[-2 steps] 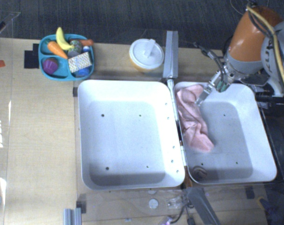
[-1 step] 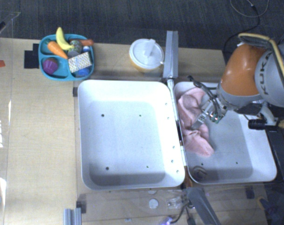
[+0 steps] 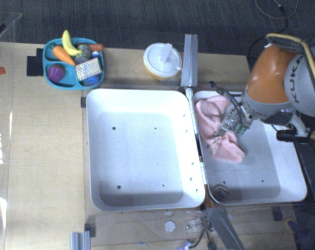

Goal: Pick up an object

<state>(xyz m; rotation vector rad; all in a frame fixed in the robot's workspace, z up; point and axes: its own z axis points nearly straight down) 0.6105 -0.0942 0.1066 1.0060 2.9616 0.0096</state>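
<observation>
A crumpled pink cloth (image 3: 215, 126) lies in the right bin (image 3: 266, 184), against its left wall. My gripper (image 3: 226, 127) is down on the cloth's middle, reaching in from the right below the orange wrist band (image 3: 269, 77). The cloth bunches around the fingertips, which hides them.
The left bin (image 3: 141, 150) sits beside the right one, a metal divider (image 3: 189, 61) standing behind their shared edge. A blue tray (image 3: 55, 82) of toy food is at the back left, a white lidded cup (image 3: 163, 60) behind the bins. A small dark object (image 3: 221, 193) lies at the right bin's front left corner.
</observation>
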